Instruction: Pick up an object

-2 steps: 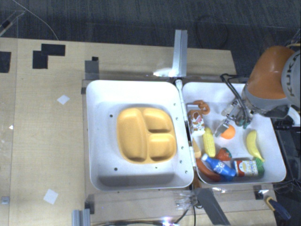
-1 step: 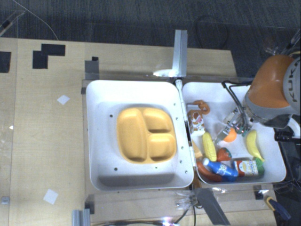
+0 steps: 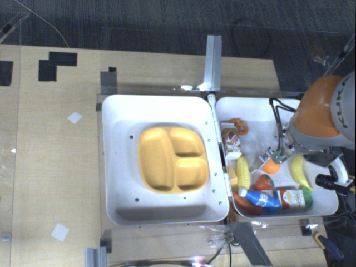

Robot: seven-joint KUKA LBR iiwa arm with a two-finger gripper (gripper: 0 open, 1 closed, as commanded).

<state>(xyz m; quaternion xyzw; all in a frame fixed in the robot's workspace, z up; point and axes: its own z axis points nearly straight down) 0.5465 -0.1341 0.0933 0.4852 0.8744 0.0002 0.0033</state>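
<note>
Yellow divided tray (image 3: 171, 159), one, in left bin (image 3: 119, 149). I count in right bin (image 3: 253, 111): one corn cob (image 3: 242, 172), one banana (image 3: 300, 171), one blue bottle (image 3: 263, 199), one juice bottle (image 3: 292, 198), one carrot (image 3: 270, 166) under jaws (image 3: 276, 154); jaw state I cannot tell. Light wood surface (image 3: 50, 149), dark carpet (image 3: 139, 15) beyond.

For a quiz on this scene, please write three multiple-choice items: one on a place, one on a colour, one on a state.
1. Where is the tray?
A. left bin
B. right bin
C. on the bench

2. What colour is the tray?
A. red
B. yellow
C. blue

3. How does the bottle rest?
A. upright
B. on its side
C. on the tray

Answers:
1. A, it sits in the middle of the left bin.
2. B, its compartments are all yellow.
3. B, it lies flat among the toys near the right bin's front wall.
</note>
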